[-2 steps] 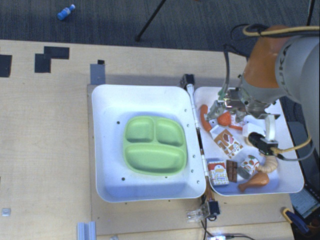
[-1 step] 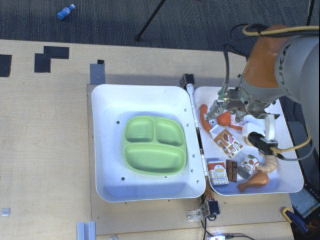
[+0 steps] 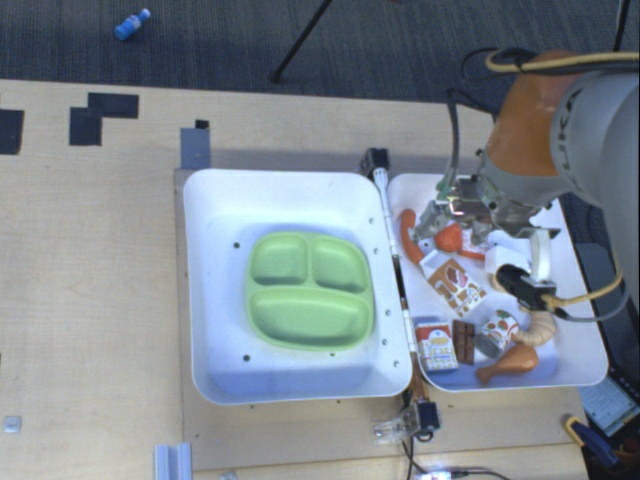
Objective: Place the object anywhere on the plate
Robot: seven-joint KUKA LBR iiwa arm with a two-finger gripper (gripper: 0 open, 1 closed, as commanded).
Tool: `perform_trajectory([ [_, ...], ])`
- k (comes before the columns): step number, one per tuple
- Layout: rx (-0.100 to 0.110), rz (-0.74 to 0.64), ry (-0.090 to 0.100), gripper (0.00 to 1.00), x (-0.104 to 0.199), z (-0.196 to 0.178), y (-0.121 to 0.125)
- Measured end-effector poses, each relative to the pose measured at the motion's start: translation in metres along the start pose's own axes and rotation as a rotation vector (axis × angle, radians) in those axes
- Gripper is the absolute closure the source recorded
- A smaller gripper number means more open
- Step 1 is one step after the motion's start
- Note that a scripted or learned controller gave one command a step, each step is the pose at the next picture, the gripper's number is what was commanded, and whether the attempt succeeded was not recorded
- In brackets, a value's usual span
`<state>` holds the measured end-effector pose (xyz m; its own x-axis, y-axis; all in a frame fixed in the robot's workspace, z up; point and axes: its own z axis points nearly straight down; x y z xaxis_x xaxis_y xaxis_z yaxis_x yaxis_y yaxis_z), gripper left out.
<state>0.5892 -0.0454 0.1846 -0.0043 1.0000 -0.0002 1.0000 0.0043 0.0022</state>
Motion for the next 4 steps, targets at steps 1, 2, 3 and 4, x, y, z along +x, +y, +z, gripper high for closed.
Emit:
perform_trajectory([
  [1,0.0,0.0,0.0,0.0,0.0,0.0,0.0],
  [2,0.0,0.0,0.0,0.0,0.0,0.0,0.0],
  [3,0.0,0.0,0.0,0.0,0.0,0.0,0.0],
  [4,0.0,0.0,0.0,0.0,0.0,0.0,0.0],
])
